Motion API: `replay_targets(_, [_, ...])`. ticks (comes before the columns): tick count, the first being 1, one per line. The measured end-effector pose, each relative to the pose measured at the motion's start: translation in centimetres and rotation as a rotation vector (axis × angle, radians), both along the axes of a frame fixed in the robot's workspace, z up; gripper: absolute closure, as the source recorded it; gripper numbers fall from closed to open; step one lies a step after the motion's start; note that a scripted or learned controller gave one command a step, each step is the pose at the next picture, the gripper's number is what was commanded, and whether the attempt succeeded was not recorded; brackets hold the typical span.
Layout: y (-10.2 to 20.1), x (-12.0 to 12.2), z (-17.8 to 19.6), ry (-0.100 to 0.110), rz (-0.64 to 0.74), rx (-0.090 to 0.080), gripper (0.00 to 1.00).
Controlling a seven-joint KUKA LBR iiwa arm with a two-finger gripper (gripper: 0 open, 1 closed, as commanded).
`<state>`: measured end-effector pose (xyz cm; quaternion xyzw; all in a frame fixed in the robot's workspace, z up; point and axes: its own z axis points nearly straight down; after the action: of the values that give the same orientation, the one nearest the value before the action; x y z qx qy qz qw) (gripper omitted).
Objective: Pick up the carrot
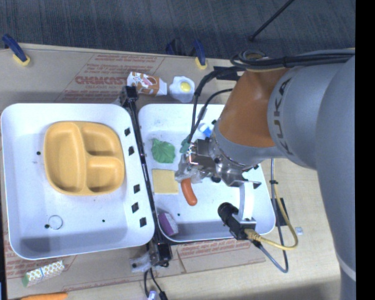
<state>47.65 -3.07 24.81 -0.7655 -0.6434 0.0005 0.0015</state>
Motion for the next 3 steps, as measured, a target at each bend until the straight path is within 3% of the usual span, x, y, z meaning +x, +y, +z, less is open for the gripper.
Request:
replay_targets(1, [0.6,0.0,5.9,0.000,-0.015,-0.001,1.00])
replay_targets(2, [2.5,0.0,3.0,0.002,-0.111,-0.001,1.00])
replay_targets(3, [3.1,-0.1,-3.8,0.004,-0.076,-0.001,1.00])
